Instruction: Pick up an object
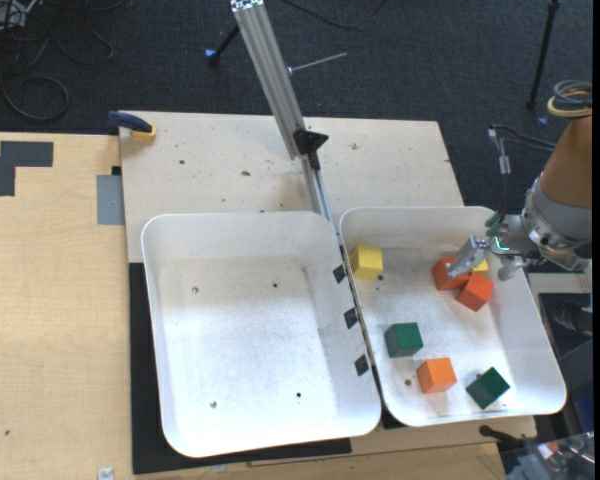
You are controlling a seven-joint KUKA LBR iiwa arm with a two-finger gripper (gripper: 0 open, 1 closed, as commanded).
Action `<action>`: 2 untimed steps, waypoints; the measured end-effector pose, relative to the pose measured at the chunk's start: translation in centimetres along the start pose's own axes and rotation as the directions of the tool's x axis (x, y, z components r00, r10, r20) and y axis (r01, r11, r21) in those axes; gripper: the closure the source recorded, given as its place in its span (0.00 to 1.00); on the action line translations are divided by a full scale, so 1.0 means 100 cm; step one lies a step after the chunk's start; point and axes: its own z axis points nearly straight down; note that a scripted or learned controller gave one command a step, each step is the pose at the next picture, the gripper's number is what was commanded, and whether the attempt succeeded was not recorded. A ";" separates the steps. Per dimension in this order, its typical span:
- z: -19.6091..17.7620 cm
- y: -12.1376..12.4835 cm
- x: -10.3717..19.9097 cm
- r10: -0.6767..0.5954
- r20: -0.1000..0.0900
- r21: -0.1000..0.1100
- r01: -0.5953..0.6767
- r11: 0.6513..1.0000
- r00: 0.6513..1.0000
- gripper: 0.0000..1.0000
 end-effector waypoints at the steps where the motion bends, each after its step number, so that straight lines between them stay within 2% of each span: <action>1: -0.002 0.001 0.000 -0.001 0.001 -0.004 0.001 1.000 1.000 0.00; 2: 0.042 0.003 -0.003 0.000 0.001 0.000 0.000 1.000 1.000 0.00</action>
